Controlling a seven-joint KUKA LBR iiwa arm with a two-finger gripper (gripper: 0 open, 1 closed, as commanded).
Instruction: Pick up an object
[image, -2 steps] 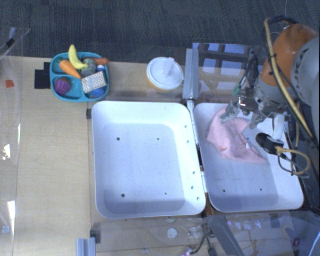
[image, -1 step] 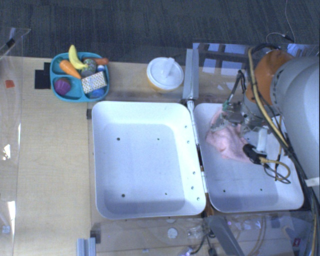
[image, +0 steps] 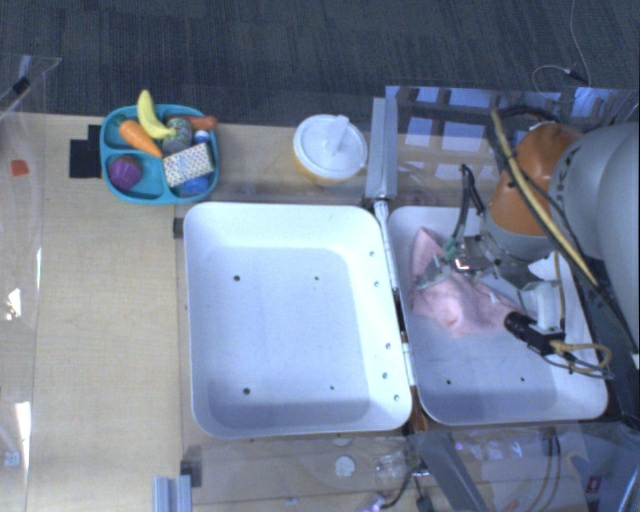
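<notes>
Pink cloth (image: 452, 297) crumpled in the right bin (image: 480, 400), toward its upper left, one corner raised near the bin's left wall. Directly above it the gripper (image: 458, 262), down low at the cloth's upper edge — whether clamped or spread cannot be told from this angle, nor whether any fabric sits between the tips. Behind the gripper, the grey arm (image: 600, 200) with its orange band (image: 530, 180), filling the upper right and covering the bin's far corner. Black and yellow cables (image: 545, 340) looping off the wrist, draped over the cloth's right side and the bin floor beside it. Just left, touching along the shared edge, the left bin (image: 290, 320) — white, shallow. Farther out on the wooden bench (image: 90, 330), a white lidded cup (image: 330, 147) above the left bin's upper right corner. Well apart at the upper left, a blue divided tray (image: 112, 185) holding toy food, a yellow banana (image: 152, 117) and an orange carrot (image: 138, 137) among it. Beside the tray, a small black patch (image: 84, 157).
</notes>
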